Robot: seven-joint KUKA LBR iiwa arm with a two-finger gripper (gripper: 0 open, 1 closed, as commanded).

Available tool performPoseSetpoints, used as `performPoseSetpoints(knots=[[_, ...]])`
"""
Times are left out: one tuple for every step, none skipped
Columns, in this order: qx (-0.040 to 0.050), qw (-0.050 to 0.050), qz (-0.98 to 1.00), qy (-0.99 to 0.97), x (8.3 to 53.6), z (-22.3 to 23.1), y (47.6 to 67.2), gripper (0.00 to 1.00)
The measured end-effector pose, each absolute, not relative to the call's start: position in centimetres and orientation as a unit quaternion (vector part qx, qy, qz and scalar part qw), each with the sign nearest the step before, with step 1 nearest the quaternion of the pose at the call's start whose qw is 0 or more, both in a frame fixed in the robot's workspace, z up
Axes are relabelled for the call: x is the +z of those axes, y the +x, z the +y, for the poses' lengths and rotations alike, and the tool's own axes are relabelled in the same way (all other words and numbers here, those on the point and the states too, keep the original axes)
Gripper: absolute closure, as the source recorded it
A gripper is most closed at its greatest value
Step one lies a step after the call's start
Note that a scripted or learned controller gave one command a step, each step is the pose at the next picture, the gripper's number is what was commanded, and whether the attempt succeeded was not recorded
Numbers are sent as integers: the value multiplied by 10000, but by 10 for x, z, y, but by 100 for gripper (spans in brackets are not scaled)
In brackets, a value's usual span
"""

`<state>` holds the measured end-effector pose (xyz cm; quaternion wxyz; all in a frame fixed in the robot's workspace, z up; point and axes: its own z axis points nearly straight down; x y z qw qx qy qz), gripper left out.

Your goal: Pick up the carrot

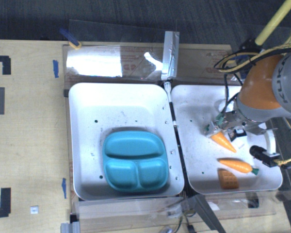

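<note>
**Inspector:** Report the layout.

**Assistant:** Two white bins sit side by side on the desk (24,130). The left bin (82,101) holds a blue divided tray (135,160). The right bin (194,106) holds two orange carrot-shaped pieces and a small brown block (228,179) near its front wall.

**Inspector:** Where do the carrots lie?

**Assistant:** The upper carrot (223,141) sits tilted, its thick end up against the gripper (226,125). The lower carrot (236,165), with a green stub at its right end, lies flat on the bin floor, just behind the brown block and apart from the arm.

**Inspector:** Gripper state?

**Assistant:** It is down inside the right bin, under the orange band of the arm (262,89). The tooling is dark and cluttered with cables; I cannot tell whether it is spread or clamped, nor whether the upper carrot is truly caught or merely touching.

**Inspector:** Progress, then?

**Assistant:** In my judgement, the approach is complete: the gripper is at bin-floor level and on one carrot. A secure grasp is not confirmed, and nothing reads as clearly raised off the bin floor. Remaining work: confirm the clamp on the carrot, then lift it clear of the bin. The lower carrot is untouched.
</note>
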<state>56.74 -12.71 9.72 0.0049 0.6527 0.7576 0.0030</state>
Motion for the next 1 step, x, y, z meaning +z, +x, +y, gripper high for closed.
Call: performPoseSetpoints(knots=[[8, 14, 8463, 5327, 184, -67, 571, 100]])
